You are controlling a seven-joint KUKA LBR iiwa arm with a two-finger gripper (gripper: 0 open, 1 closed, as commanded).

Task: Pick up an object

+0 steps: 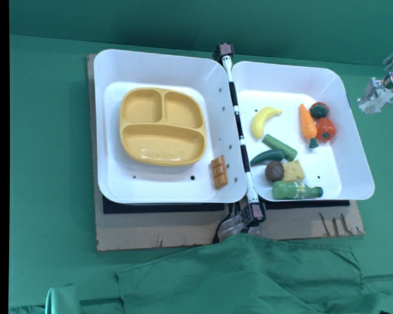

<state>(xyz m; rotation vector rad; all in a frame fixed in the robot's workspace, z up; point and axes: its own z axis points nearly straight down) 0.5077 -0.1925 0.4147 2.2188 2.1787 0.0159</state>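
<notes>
The right bin holds several toy foods: a yellow banana, an orange carrot, a red tomato with a second red piece behind it, two green vegetables, a brown round piece, a yellow cheese wedge and a green bottle. My gripper hangs at the far right edge of the view, outside the right bin and above the green bench. Nothing shows between its fingers.
The left bin holds a yellow divided plate and a small brown chocolate bar. A black-and-white bar runs between the bins. Green cloth lies folded in front of the bench board.
</notes>
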